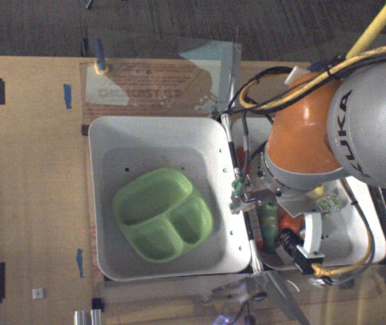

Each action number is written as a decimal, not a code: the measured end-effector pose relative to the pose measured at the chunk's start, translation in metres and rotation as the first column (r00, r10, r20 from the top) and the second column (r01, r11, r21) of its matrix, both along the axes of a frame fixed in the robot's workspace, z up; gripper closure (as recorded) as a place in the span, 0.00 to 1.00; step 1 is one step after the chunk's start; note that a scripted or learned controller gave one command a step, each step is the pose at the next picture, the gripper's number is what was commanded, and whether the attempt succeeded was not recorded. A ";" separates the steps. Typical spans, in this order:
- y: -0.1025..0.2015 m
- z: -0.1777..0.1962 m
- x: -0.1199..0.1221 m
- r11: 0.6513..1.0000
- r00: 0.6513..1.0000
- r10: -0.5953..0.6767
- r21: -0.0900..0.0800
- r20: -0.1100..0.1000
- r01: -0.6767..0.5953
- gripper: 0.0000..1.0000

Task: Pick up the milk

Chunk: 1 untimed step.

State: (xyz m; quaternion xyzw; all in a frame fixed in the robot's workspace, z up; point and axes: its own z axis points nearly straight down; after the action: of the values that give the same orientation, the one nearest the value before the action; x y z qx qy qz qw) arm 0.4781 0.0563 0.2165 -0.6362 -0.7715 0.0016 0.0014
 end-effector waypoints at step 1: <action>0.000 0.009 0.000 1.000 1.000 0.000 -0.001 -0.002 0.000 1.00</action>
State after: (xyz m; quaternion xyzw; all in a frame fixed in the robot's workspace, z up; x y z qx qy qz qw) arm 0.4779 0.0561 0.2252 -0.6363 -0.7714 0.0024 0.0017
